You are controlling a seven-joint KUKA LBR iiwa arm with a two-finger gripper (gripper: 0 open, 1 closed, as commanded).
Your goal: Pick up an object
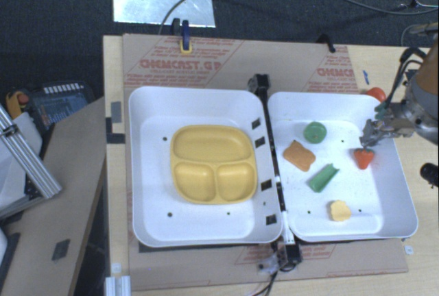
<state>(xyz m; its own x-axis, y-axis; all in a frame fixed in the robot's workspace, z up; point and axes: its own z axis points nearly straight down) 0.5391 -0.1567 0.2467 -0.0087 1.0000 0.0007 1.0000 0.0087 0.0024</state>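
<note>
The right bin holds several small items: a green round piece, an orange wedge, a green oblong piece, a yellow lump and a red piece near the bin's right side. My gripper reaches in from the right and hangs directly over the red piece, its tip very close to or touching the top of it. The view does not settle whether the red piece is gripped.
The left bin holds a yellow divided plate. A black divider runs between the bins. A small red-orange object lies by the right bin's far rim. Cables cross the dark floor behind the bench.
</note>
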